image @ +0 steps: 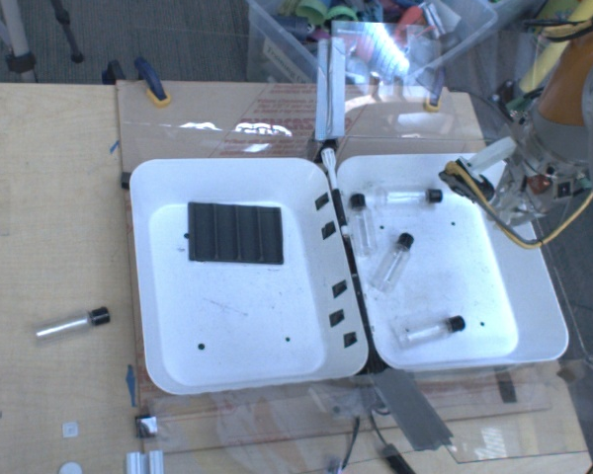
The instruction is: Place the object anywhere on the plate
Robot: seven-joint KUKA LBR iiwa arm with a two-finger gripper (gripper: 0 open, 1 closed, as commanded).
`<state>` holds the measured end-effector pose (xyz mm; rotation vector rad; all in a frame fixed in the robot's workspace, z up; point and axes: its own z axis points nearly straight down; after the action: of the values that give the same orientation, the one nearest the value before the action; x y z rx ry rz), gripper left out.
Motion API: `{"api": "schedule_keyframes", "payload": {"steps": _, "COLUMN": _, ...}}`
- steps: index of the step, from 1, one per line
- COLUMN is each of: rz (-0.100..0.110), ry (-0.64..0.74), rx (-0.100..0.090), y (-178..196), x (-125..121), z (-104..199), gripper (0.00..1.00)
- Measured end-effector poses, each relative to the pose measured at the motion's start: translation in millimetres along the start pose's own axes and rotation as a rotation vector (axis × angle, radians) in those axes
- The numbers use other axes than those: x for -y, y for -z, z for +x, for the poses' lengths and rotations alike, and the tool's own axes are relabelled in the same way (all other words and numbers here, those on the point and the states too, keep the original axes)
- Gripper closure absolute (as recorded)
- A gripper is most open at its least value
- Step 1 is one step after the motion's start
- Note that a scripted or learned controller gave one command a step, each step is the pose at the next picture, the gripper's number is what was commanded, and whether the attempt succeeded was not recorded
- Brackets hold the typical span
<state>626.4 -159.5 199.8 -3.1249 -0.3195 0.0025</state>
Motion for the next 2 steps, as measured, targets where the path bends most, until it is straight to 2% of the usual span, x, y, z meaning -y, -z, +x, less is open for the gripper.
{"api": "schedule_keyframes", "payload": {"steps": 1, "rz": -0.001, "ry": 0.070, "rx": -0.004, "y": 108, "x": 134, "z": 28, "gripper": 1.00}}
{"api": "schedule_keyframes", "payload": {"steps": 2, "rz": 0.001, "ry": 0.239, "rx": 0.001, "y": 41, "x": 240, "z": 37, "gripper": 1.00}}
